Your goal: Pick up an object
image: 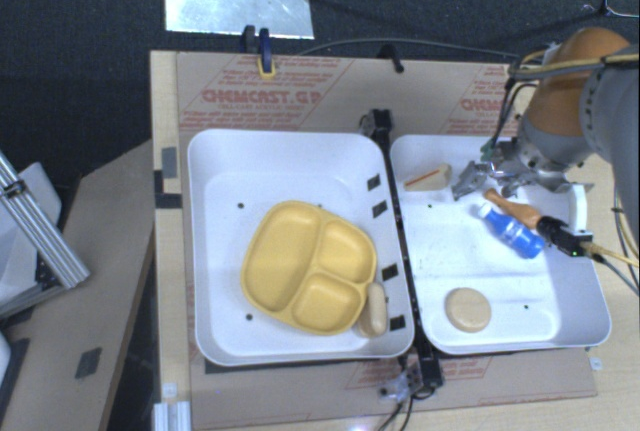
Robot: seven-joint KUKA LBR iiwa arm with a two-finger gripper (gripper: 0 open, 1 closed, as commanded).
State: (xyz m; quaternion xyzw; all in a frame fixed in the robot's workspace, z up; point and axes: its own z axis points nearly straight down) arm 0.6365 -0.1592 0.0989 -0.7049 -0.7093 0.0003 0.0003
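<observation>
My gripper (468,183) hangs over the back of the right bin (580,319), with the arm coming in from the right. Just left of it lies a tan wedge-shaped slice (427,178), close to the gripper; I cannot tell whether they touch. Right of and below the gripper lies a blue bottle (514,234), with an orange stick-like piece (515,209) along its upper side. A round tan disc (467,309) rests near the bin's front.
The left bin (225,169) holds a yellow divided tray (308,265), with a beige oblong piece (374,309) against the tray's front right corner. A black divider strip (395,239) runs between the bins.
</observation>
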